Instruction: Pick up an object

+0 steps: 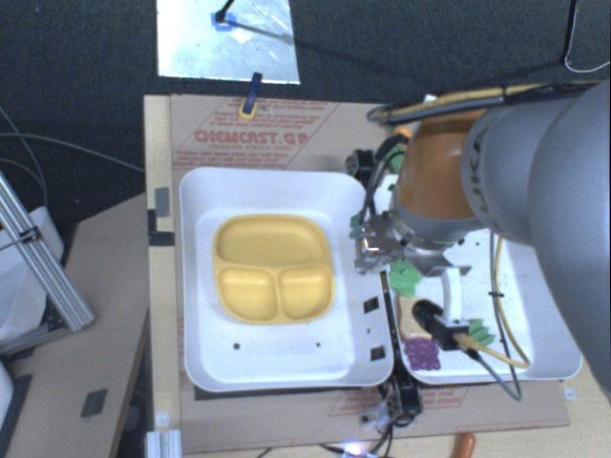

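The arm's tool (382,246), its grip impossible to tell, hangs over the right bin (549,356); centring squarely above the green toy (405,277) looks wise.

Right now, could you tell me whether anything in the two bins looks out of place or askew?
Nothing looks spilled or damaged. The yellow three-compartment plastic plate lies flat in the left white bin, slightly rotated against its walls. The purple grape-like toy sits in the right white bin's near corner.
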